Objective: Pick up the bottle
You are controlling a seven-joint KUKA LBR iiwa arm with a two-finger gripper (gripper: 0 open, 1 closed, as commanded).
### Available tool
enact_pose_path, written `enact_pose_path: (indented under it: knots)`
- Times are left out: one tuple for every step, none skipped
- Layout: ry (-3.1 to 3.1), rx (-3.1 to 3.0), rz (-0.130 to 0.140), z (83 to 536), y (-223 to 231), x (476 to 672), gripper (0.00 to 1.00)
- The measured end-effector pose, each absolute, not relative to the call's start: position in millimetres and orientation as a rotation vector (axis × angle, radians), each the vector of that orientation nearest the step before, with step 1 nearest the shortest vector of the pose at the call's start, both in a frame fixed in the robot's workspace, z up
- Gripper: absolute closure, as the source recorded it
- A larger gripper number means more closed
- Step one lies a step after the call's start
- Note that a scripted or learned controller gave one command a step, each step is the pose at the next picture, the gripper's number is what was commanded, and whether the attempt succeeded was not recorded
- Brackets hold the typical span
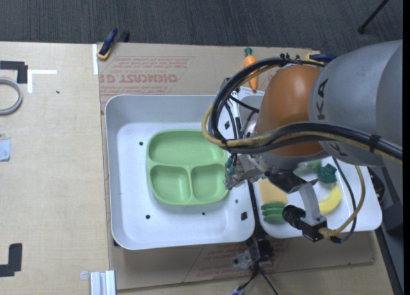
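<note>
the arm [333,108] hangs low over the seam between the two bins, and its bulk covers most of the right bin [359,220]. the gripper [236,173] sits at the right edge of the green divided plate [189,167], just inside the left bin [128,159]. whether it is parted or closed i cannot tell; cables and shadow hide it.

no bottle can be made out. if it is anywhere it is likely in the right bin under the arm, but that is a guess.

the risk from here, as i judge it: the gripper is beside the plate, not beside any bottle, so a closing move could nip the plate rim or lift it. the loose cables [221,111] looping near the wrist could also snag on the bin wall.

in the right bin a yellow banana-like piece [330,199], a dark green piece [327,172] and a light green ridged piece [273,210] show. farther off, a small carrot toy [250,63] lies on the cardboard [147,72] on the table [51,178].
</note>
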State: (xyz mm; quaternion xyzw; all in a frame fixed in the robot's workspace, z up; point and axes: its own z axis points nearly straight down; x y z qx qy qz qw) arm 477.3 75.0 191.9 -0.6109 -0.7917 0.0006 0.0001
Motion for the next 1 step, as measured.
enact_pose_path:
  knots:
    - [-2.494,-1.910,0.003,220.3,144.9,477.3,1.00]
